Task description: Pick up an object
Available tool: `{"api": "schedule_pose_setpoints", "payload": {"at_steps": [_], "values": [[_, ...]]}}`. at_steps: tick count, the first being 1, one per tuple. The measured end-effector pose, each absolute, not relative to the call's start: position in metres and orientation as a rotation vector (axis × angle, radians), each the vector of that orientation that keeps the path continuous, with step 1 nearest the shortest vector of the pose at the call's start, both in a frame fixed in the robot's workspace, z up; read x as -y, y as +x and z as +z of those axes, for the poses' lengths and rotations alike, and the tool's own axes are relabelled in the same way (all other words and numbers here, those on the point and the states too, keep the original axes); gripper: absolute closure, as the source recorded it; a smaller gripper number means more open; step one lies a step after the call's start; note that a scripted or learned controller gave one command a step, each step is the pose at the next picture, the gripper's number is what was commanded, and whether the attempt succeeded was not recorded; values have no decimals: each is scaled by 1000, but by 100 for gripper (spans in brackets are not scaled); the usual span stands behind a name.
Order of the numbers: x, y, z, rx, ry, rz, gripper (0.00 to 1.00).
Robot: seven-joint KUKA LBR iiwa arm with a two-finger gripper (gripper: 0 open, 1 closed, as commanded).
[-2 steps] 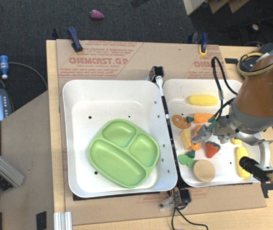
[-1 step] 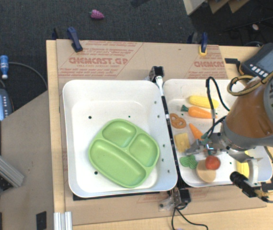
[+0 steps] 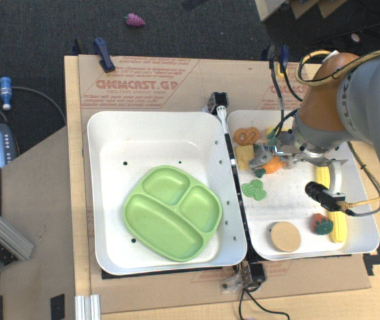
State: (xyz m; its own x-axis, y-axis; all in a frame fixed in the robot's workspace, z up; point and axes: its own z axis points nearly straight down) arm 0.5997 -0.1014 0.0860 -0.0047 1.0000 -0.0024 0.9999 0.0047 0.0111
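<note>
Two white bins (image 3: 103, 179) sit on a brown board (image 3: 143, 79) over dark carpet (image 3: 43, 19); gripper (image 3: 265, 162) state unclear.

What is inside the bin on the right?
The right bin holds a pretzel, green leafy toy, round wooden disc, corn cob and banana. The arm covers its upper part.

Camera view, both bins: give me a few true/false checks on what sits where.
1. The green divided plate lies in the left bin. True.
2. The pretzel lies on the plate. False: it is in the right bin, near its far rim.
3. The round tan disc sits near the right bin's front edge. True.
4. The gripper hangs over the left bin. False: over the right bin.
5. The broccoli piece is red. False: green.
</note>
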Motion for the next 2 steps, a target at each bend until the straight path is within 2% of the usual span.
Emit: {"api": "schedule_pose_setpoints", "payload": {"at_steps": [1,2], "values": [[102,595,95,-2220,2218,2,100],[52,542,190,-2226,2216,5,100]]}}
